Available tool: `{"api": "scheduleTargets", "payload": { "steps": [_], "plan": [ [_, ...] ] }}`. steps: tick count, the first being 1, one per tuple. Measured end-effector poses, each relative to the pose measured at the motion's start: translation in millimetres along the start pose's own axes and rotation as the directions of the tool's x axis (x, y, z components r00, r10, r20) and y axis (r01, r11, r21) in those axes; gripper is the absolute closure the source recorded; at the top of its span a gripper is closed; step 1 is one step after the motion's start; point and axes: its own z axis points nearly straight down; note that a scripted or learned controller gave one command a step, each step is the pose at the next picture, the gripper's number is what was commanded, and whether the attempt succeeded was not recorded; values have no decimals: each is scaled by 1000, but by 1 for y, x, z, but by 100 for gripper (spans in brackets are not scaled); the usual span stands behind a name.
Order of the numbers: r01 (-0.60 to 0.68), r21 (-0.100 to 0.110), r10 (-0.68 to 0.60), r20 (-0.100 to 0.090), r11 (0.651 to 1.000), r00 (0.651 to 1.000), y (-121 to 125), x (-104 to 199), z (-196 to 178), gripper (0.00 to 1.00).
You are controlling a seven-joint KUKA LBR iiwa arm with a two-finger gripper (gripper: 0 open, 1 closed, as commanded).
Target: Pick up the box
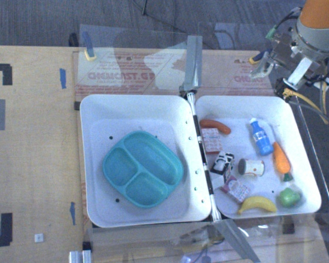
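The box is small, red and white, and lies flat in the right bin close to its left wall, just below a red sausage. My gripper hangs at the upper right, beyond the right bin's far right corner and well away from the box. Nothing shows between it and the bin floor.
The right bin also holds a blue bottle, a carrot, a small white cup, a black-and-white object, a pink packet, a banana and a green fruit. A teal divided plate lies in the left bin.
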Motion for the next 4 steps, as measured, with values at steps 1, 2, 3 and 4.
{"api": "scheduleTargets", "payload": {
  "steps": [1,2,3,4],
  "plan": [
    [90,1,-90,-1,996,996,-94,-41,124,0],
    [-43,-6,43,-4,999,999,-160,-74,203,0],
    [-18,-7,18,-3,1000,1000,-83,-83,203,0],
    [-297,16,297,9,955,955,29,-46,204,0]
  ]
}}
